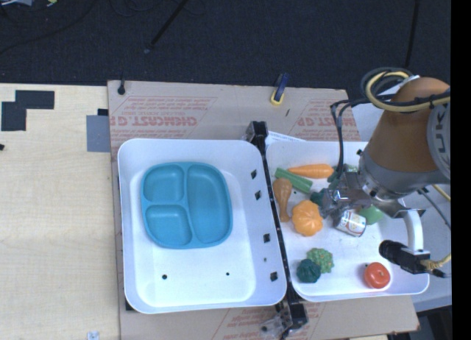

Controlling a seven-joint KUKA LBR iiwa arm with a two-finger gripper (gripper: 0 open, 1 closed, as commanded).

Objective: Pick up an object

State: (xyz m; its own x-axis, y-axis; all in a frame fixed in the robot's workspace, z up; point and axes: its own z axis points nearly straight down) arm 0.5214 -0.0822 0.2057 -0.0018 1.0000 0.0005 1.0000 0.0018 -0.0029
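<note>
Gripper (pixel 344 206): right of frame, low over right bin (pixel 401 287); opening and hold unclear, perhaps empty. Target: orange toy (pixel 307 217), just left. Recommended: centre over it, descend straight, close gently.

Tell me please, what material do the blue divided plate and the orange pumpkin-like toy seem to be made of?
The blue divided plate looks like moulded plastic: one even colour, rounded compartment walls, a soft matte sheen. The orange pumpkin-like toy also looks like plastic, possibly rubbery: a smooth, uniformly bright surface with a faint highlight. The picture is too coarse to be sure.
</note>
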